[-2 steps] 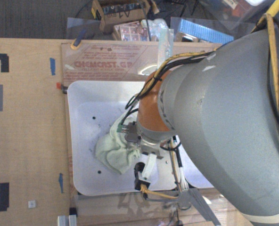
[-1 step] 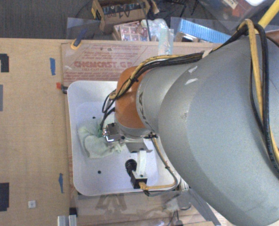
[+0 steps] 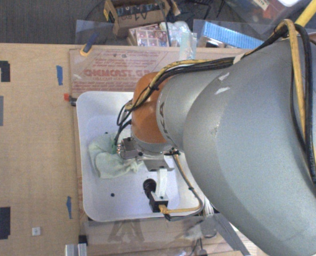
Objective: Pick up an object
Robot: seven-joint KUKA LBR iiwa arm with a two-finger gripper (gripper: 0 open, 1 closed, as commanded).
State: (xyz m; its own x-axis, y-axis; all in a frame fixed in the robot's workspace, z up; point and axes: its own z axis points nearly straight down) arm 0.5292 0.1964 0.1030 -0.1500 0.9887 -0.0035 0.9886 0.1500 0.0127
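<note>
Camera view: arm (image 3: 243, 127) fills the right of the frame, wrist low over the white bin (image 3: 94, 196) at centre. Gripper (image 3: 127, 148) poised at the pale green cloth (image 3: 109, 161), centre-left in the bin. Grasp apparently not made yet; lift remaining. Cannot tell the gripper's state. Cloth crumpled, long axis roughly upper-left to lower-right.

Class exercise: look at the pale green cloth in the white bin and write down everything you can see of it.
The pale green cloth looks soft and thin, crumpled into an uneven heap with folds, not spread flat. It lies on the floor of the white bin, toward the bin's left side. A darker green patch shows at its upper right edge. The arm's wrist end sits right over its right part and hides that part, so whether it is gripped cannot be told.
</note>
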